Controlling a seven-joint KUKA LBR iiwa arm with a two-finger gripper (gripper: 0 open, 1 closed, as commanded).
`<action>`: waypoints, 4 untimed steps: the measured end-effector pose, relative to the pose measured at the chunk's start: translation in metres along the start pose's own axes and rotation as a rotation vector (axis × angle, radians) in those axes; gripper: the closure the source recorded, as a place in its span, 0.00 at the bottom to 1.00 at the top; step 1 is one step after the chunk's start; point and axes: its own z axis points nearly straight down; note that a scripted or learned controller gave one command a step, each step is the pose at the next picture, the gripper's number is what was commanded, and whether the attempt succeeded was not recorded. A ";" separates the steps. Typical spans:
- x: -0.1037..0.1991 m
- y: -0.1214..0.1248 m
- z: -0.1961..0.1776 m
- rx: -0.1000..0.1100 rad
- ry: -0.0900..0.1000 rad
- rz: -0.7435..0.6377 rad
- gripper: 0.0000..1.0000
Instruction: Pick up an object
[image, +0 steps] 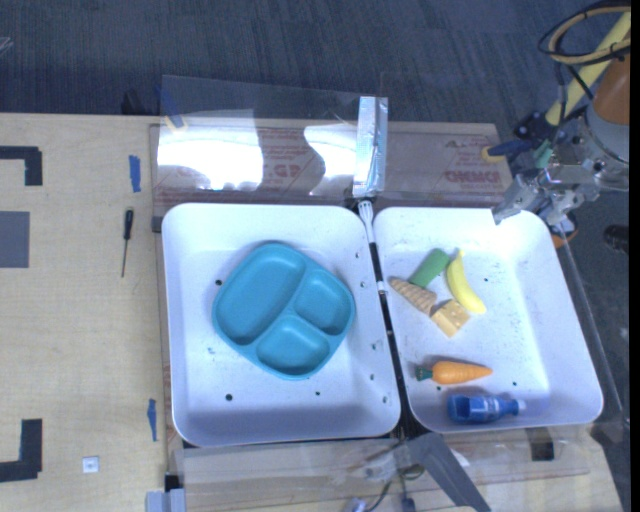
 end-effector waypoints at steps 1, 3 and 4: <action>0.053 0.014 0.091 0.009 0.003 -0.060 0.00; 0.042 0.008 0.153 -0.022 -0.005 -0.314 1.00; 0.042 0.008 0.154 -0.020 -0.004 -0.314 0.00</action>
